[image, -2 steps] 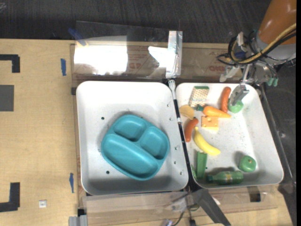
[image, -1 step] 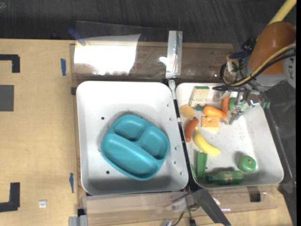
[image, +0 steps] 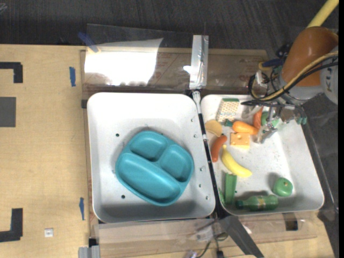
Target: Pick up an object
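Two white bins on the bench; right bin [image: 309,160] holds toy food. Arm enters from the right, wrist tilted down over that bin's far edge. Gripper [image: 264,123] state: can't tell. Orange carrot [image: 244,127] lies just left of it, near the far edge.

R bin [image: 309,160] open at right, toys crowd left, banana [image: 235,164] mid, teal tray [image: 155,166] fills L bin [image: 102,144]

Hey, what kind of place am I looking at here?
Probably a robotics lab bench for pick-and-place trials: a robot arm reaching over two white bins, toy food like a banana, and blue tape marks.
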{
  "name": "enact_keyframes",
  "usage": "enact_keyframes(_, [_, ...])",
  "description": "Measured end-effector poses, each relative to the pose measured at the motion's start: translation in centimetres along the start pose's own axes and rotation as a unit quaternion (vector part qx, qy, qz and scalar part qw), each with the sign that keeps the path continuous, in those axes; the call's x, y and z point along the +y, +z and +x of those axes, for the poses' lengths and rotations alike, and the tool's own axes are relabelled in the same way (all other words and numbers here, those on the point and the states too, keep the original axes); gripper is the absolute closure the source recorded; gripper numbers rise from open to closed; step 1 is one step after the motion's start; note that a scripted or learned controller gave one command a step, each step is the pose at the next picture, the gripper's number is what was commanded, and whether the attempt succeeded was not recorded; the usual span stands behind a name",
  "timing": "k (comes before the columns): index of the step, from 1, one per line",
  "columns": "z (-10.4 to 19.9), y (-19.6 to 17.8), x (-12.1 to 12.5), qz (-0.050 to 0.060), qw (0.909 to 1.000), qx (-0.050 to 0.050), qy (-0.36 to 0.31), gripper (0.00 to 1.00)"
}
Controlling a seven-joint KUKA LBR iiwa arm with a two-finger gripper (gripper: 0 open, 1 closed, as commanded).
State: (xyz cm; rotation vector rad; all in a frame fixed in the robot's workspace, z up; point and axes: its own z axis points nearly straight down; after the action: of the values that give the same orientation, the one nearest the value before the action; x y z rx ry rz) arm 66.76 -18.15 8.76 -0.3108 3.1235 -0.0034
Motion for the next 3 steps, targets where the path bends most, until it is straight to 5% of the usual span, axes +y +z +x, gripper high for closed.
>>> enact_keyframes(1, [-0.4, -0.1, 3.6, -0.001, 0.9976, -0.001, 0.069, 0.00])
enact_keyframes(2, [-0.8, -1.6, 3.6, 0.002, 0.9976, -0.009, 0.068, 1.00])
enact_keyframes(3, [-1.9, -10.5, 9.4, 0.000, 0.9943, -0.008, 0.106, 1.00])
